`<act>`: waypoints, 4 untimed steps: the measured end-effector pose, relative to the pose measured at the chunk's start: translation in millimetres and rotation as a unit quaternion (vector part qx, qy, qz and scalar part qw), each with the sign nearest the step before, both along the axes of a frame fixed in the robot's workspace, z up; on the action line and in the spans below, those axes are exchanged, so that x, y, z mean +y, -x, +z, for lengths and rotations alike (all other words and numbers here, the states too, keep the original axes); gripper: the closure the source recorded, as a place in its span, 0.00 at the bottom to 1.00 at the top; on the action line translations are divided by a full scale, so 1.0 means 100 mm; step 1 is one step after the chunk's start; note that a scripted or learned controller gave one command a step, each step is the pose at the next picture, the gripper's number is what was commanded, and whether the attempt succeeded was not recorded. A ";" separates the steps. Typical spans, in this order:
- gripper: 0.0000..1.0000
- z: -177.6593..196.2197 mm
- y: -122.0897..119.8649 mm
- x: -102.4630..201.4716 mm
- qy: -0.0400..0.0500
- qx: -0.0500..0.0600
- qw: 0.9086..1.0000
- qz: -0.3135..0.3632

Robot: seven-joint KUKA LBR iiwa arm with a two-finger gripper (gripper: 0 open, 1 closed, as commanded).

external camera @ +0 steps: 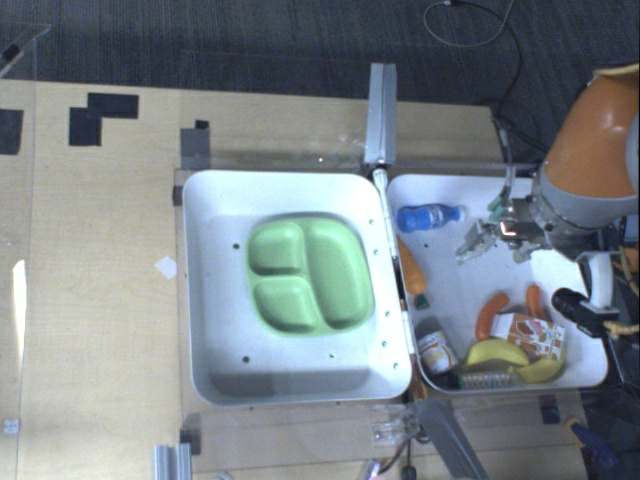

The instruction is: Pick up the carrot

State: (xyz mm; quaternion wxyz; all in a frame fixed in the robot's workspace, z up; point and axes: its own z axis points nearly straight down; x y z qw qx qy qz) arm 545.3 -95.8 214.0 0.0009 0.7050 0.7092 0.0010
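Observation:
The carrot (408, 265) is a slim orange piece with a green end, lying along the left wall of the right bin (450, 193). My gripper (498, 240) hangs over the upper middle of that bin, to the right of the carrot and well apart from it. Its fingers stand open with nothing between them. The grey arm with its orange band (598, 138) comes in from the right.
The right bin also holds a blue bottle (428, 216) near its top left, a small can (435, 348), a banana (508, 358), a small carton (535, 336) and two orange-red sausages (490, 313). The left bin (215, 298) holds a green divided plate (308, 273).

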 end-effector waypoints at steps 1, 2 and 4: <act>0.00 -0.11 -0.11 0.35 0.000 -0.001 0.994 -0.105; 0.00 -0.25 0.10 0.45 -0.001 0.000 0.982 -0.189; 0.00 -1.24 0.27 -0.01 0.002 -0.006 1.000 0.022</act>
